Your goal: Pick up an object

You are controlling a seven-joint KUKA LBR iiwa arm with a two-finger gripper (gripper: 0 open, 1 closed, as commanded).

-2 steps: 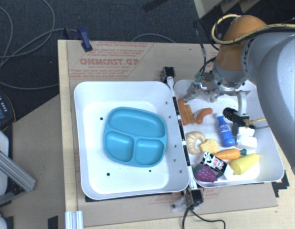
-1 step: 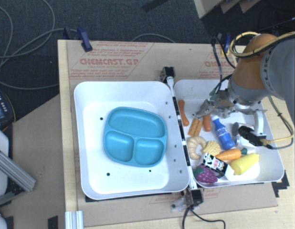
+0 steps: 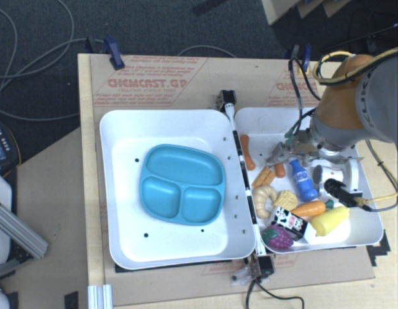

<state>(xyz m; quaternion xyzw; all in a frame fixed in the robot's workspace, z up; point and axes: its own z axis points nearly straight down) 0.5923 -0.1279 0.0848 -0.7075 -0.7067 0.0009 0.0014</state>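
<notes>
Nothing lifted yet. Gripper (image 3: 284, 154) low in right bin (image 3: 373, 227), near its left wall, over carrot (image 3: 263, 176) and blue bottle (image 3: 303, 180); claw state: cannot tell. Grasp, lift remain. Left bin (image 3: 122, 192) holds blue tray (image 3: 181, 183).

Red "CHEMCAST GP" lettering (repeated, partly hidden) on the board (image 3: 147, 79).

a blue plate (image 3: 181, 184) with three parts lies in a white bin (image 3: 122, 140), well to the view's left of the gripper (image 3: 290, 152). a brown board (image 3: 154, 82) with red words sits under the bin. a blue clip (image 3: 113, 52) holds the board's far corner. wires (image 3: 31, 37) lie on the dark floor (image 3: 154, 11), further left.
</notes>
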